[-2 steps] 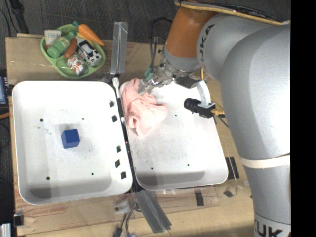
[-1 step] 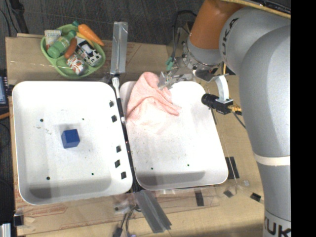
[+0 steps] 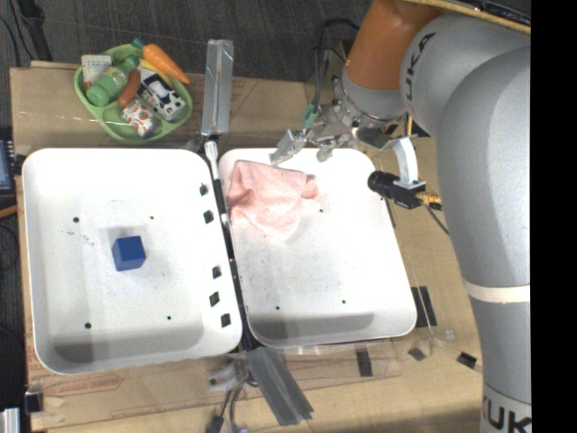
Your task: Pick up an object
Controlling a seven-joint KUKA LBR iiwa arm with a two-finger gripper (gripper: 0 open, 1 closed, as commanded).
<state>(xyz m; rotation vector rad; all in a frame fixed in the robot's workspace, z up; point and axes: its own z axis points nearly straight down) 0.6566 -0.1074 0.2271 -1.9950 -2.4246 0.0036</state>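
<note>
Camera view has the gripper (image 3: 305, 142) hanging with jaws spread and holding nothing above the far edge of the right bin (image 3: 361, 278), so the reach is under way and a descent onto the pink cloth (image 3: 266, 197) just below looks next.

Bright even overhead light, soft shadows, sharp.

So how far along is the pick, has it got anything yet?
Nothing looks picked yet. The pink cloth lies crumpled in the right bin, and the blue cube sits in the left bin. In hand: the end effector is at the right bin's far edge, just beyond the cloth, with nothing visibly in it. Left: the grasp and the lift.
</note>
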